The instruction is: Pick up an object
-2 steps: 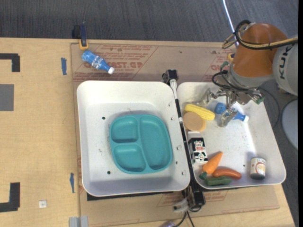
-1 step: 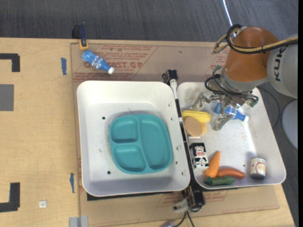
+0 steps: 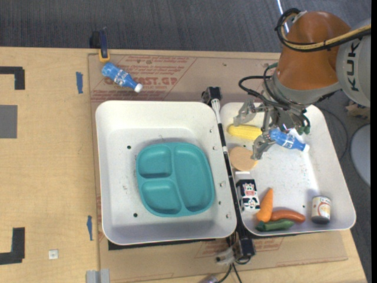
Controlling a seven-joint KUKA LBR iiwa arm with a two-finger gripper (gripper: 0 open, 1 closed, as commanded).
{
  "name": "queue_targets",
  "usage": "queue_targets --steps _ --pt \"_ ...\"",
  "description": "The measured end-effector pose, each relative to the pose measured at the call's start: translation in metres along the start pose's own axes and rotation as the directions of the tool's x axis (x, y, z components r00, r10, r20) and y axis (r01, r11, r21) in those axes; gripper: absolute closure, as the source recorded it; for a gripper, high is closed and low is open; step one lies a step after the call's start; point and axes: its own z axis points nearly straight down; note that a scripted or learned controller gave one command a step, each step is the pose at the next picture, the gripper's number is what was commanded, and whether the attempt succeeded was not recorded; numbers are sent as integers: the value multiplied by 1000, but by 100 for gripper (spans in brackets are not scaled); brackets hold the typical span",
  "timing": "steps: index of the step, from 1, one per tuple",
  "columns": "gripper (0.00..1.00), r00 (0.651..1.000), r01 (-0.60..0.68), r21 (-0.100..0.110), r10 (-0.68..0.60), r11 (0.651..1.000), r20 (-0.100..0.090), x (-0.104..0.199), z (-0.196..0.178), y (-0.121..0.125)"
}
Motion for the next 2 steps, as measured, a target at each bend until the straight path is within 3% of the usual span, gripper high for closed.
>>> queue_targets --steps 1,2 --pt "0 997 -71 -1 71 997 -5 71 0 39" --pt "0 995 100 -1 -100 995 -5 96 0 54"
